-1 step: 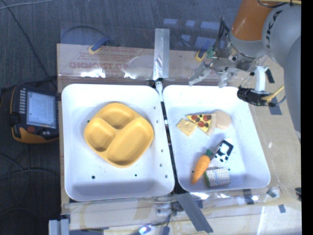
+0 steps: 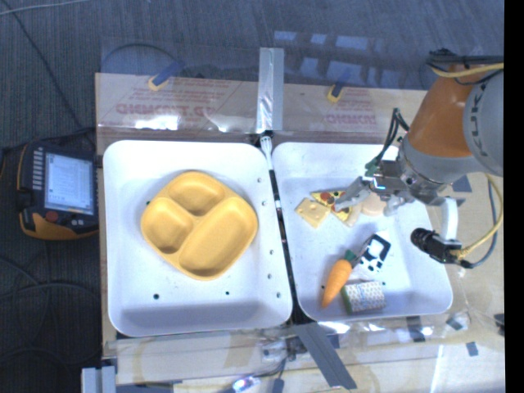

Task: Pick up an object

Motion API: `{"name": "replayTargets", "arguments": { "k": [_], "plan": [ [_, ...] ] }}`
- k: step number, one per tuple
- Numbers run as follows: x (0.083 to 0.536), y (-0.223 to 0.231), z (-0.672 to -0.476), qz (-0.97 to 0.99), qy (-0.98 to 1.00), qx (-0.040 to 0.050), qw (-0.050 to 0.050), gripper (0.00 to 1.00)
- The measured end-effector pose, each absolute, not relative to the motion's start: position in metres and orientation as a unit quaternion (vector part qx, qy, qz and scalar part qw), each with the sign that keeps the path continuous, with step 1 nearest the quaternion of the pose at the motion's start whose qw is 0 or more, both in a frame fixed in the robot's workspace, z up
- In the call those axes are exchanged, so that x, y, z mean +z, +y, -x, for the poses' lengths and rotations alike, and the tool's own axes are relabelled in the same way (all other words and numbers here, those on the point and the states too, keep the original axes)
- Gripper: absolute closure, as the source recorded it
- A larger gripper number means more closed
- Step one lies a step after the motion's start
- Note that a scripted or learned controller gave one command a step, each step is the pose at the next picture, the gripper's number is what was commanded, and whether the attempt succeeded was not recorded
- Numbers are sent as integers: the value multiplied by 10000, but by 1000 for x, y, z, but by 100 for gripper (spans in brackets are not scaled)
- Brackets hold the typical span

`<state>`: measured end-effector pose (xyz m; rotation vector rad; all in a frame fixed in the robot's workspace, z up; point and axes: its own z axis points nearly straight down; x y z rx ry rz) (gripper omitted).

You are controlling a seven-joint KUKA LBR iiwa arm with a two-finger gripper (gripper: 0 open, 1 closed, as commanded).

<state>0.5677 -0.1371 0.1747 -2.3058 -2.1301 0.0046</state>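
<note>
Orange carrot [image 2: 336, 278] lies below-left of the gripper [image 2: 366, 193] — long axis slanting up-right toward it — though I cannot tell the claw's state.

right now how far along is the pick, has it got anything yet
Done: the gripper has reached into the right bin, low beside the pizza slice toy and cheese wedge. In hand: nothing visibly between its fingers. Left: grasp and lift; the toy carrot and the yellow divided plate in the left bin lie untouched.
</note>
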Motion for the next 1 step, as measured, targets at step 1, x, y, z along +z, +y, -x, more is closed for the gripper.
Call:
{"name": "replayTargets", "arguments": {
  "k": [1],
  "plan": [
    [118,-138,-503,7351,-6778,-80,-130,0]
  ]
}}
